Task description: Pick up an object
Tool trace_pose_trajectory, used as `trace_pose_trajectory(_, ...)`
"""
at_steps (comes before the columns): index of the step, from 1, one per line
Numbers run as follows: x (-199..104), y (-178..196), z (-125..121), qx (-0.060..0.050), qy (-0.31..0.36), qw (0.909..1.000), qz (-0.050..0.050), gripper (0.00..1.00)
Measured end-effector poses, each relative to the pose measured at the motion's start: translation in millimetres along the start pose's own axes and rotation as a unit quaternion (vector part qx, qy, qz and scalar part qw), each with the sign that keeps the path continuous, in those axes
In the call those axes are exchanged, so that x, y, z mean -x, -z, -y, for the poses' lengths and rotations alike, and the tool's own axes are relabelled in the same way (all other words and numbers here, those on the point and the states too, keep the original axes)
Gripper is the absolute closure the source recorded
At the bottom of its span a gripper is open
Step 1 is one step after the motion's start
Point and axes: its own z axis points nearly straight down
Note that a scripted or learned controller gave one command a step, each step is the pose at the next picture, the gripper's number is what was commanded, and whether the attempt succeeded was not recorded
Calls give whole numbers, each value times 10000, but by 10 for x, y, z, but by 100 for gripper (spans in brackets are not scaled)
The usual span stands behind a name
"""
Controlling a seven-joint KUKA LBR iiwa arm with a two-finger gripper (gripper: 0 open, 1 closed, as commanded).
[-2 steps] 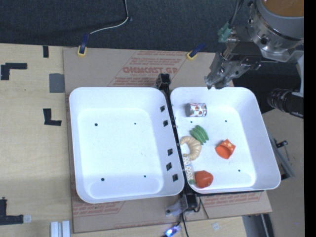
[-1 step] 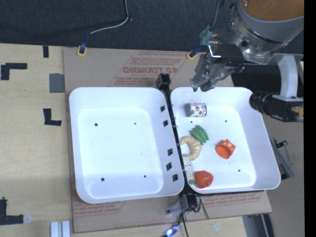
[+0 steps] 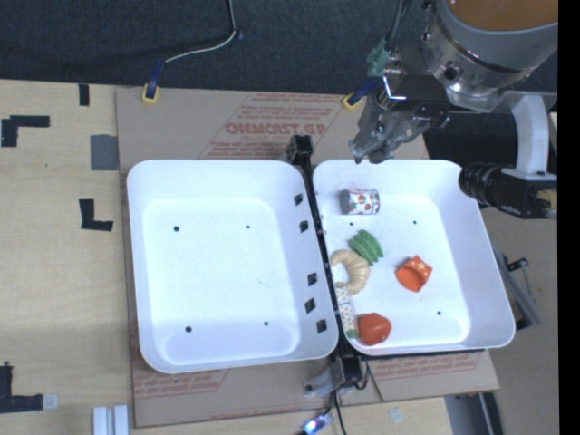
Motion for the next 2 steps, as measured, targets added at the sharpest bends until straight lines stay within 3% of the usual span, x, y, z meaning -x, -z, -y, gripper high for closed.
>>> trace_pose_trajectory(1, 279, -53, 1, -8, -7, 10000, 4, 100)
trace_pose_trajectory(2, 15, -1, -7, 0, 9, 10000, 0, 100)
